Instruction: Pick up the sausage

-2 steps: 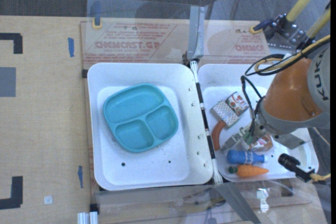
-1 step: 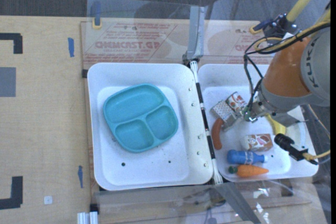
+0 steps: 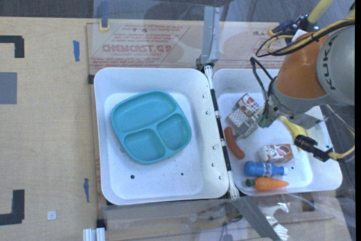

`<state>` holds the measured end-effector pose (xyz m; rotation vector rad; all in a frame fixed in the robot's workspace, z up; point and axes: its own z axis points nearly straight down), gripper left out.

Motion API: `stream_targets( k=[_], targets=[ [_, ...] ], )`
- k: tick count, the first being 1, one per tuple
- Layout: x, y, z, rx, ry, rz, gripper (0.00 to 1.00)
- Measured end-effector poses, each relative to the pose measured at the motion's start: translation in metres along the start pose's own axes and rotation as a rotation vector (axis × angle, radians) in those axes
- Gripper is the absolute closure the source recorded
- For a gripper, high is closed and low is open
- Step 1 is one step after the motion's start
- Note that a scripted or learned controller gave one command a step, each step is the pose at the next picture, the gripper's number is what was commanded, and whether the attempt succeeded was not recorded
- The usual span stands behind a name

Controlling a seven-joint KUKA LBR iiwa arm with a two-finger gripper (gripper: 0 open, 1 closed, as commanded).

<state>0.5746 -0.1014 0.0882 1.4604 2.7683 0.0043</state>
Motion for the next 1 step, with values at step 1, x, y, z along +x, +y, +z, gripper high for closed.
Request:
stream_targets(
  k=[1],
  targets=[
    [0.0367, -0.0594, -0.0007, 0.000, 0.006, -0.333, 0.00]
  ],
)
